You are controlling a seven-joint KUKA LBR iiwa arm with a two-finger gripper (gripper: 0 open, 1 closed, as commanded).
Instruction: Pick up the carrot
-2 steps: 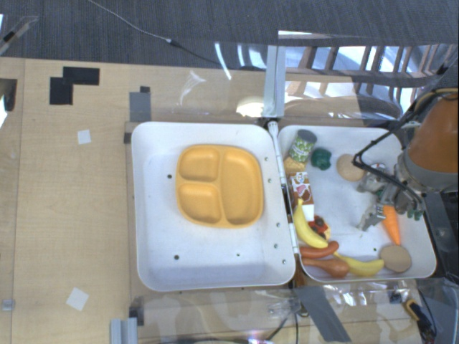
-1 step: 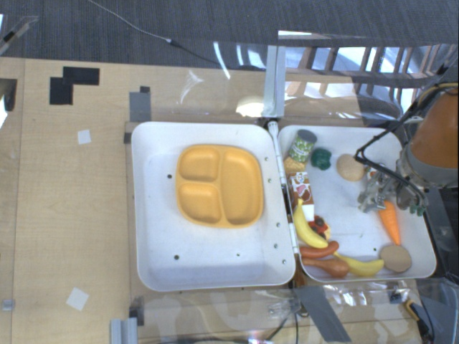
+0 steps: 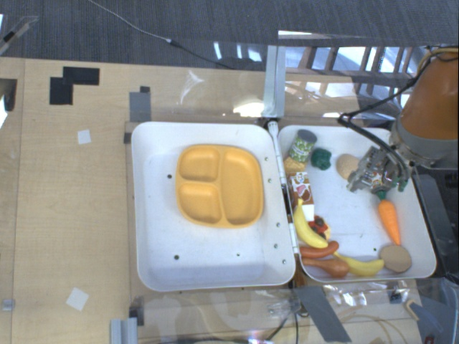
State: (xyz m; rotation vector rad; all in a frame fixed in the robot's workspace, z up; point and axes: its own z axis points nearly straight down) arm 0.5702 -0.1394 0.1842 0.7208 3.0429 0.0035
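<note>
A: Where is the carrot point(image 3: 389, 221) seen?

B: It is found in the right bin point(image 3: 358, 213), close to that bin's right wall, lying on the white floor with its thick end toward the gripper and its thin end pointed down at a round brown potato point(image 3: 395, 258) in the near right corner. The carrot and the potato are set just apart.

A: And the gripper point(image 3: 374, 172)?

B: It is held just above the carrot's thick end, reaching in from the right below the orange band point(image 3: 432, 99) of the arm. Whether the fingers are spread or pressed together cannot be told; the metal parts are blurred. Nothing is seen pinched between them, and the carrot is left lying on the bin floor.

A: What else is kept in that bin?

B: Along the left wall, a green-labelled can point(image 3: 301, 147), a dark green item point(image 3: 320, 159) and a printed packet point(image 3: 302, 188) are lined up. A banana point(image 3: 307, 228) is laid further forward, and a second banana point(image 3: 362, 266) along the near edge beside a red sausage point(image 3: 319, 251). A pale beige lump point(image 3: 347, 165) is seen just left of the gripper.

A: And the left bin point(image 3: 208, 264)?

B: A yellow divided plate point(image 3: 219, 185) is set in it.
</note>
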